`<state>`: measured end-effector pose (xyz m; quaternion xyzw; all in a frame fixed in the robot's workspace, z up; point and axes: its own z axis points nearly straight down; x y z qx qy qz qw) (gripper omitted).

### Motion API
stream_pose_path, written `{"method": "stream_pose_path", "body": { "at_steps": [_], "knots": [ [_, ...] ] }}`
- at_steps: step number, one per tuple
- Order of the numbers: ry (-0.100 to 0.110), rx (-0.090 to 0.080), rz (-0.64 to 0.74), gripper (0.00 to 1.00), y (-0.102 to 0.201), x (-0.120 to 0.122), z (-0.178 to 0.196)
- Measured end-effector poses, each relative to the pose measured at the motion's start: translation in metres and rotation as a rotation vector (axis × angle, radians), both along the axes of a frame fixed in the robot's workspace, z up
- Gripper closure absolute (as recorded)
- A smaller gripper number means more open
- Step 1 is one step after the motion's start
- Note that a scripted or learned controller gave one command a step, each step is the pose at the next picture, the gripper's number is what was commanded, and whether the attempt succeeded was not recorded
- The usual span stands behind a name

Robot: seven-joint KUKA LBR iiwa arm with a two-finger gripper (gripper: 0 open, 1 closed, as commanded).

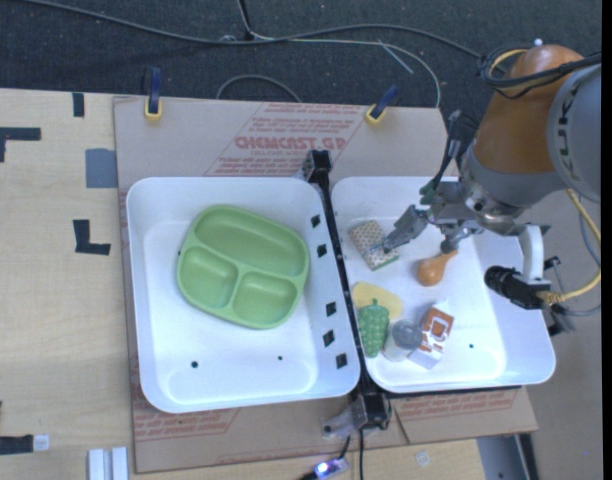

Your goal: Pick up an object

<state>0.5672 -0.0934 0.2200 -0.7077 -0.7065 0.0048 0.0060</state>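
My fingers [406, 230] hang above the right white bin [506, 363], close to the small grey speckled block [370, 240].

I cannot tell if they are spread or pressed together; nothing is seen between them. The block lies in the upper left part of this bin, near the black divider [328, 268] at the centre of the frame. I think the danger is that I push the block against this wall and it tilts or slides away. The orange pear-shaped toy [435, 265] lies just to the right and may be knocked. Lower in the bin are a flat yellow piece [378, 296], a green ribbed toy [373, 326] and a small orange-white box [434, 333], close together. A green divided plastic plate [244, 265] rests in the left white bin [146, 298], well apart.
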Motion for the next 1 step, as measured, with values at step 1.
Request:
{"method": "stream_pose_path", "body": {
  "at_steps": [1],
  "knots": [
    [-0.014,-0.001,0.003,0.00,0.0001,0.0027,0.0072]
  ]
}}
